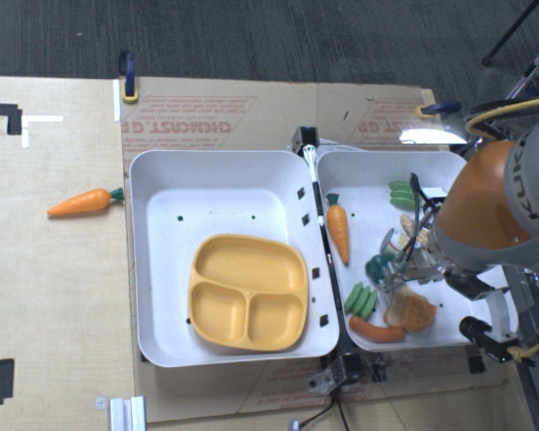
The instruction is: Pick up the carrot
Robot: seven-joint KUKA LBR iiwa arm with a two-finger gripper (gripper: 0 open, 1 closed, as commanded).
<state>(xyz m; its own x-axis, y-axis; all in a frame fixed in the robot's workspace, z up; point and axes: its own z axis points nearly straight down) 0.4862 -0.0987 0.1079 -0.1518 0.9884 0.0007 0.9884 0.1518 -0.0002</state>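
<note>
My end effector (402, 263) sits low in the right bin (377, 173), amid the toy food at its centre. Its state cannot be read from this view; nothing is seen held.

Step in hand, by my judgement: approach, grasp not yet made. The carrot (339, 231) lies in the same bin along its left wall, tip toward the near side, green top toward the far side, near my end effector but apart from it. A second carrot (83, 203) lies on the worktop (54, 312), outside the left bin (153, 268).

Next move calls for a shift toward the left wall, closing across the carrot's narrow width; the wall leaves little room on that side.

Neighbours: green pods (361, 300), a sausage (375, 332) and a waffle (410, 313) near the front, a green piece (402, 195) farther back. The left bin holds a yellow divided tray (249, 292).

Surface: pale board worktop with printed cardboard (207, 119) under the bins; dark carpet (251, 25) beyond.
</note>
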